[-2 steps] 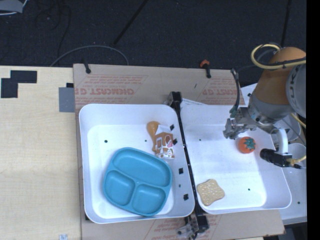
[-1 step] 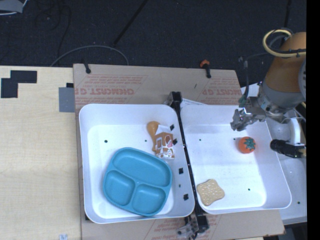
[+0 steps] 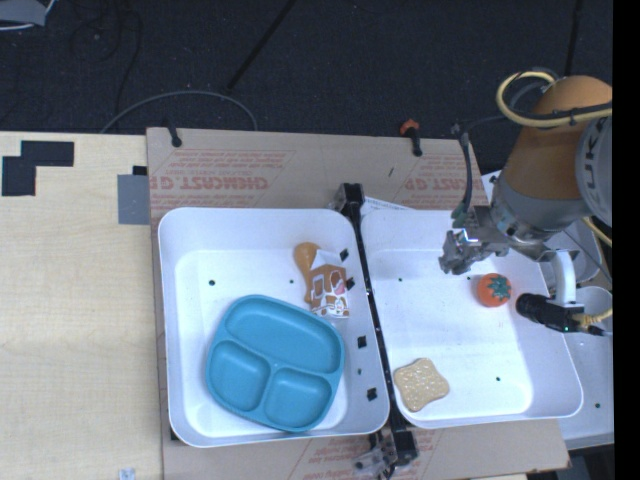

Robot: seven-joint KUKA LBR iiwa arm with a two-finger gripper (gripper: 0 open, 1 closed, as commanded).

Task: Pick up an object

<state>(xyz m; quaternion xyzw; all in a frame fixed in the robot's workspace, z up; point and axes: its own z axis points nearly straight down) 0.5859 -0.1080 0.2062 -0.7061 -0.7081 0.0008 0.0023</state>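
I cannot tell how the jaws stand; the gripper (image 3: 458, 253) hangs over the right white bin (image 3: 560, 398), carrying nothing I can see. I judge the pick not yet made. The small round orange-red toy fruit (image 3: 493, 290) lies just beside the gripper, near the bin's far right wall. Open floor separates it from the tan toast-shaped piece (image 3: 420, 384).

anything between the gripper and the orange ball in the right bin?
Nothing: in the camera view, just bare white floor of the right bin separates the gripper from the orange ball.
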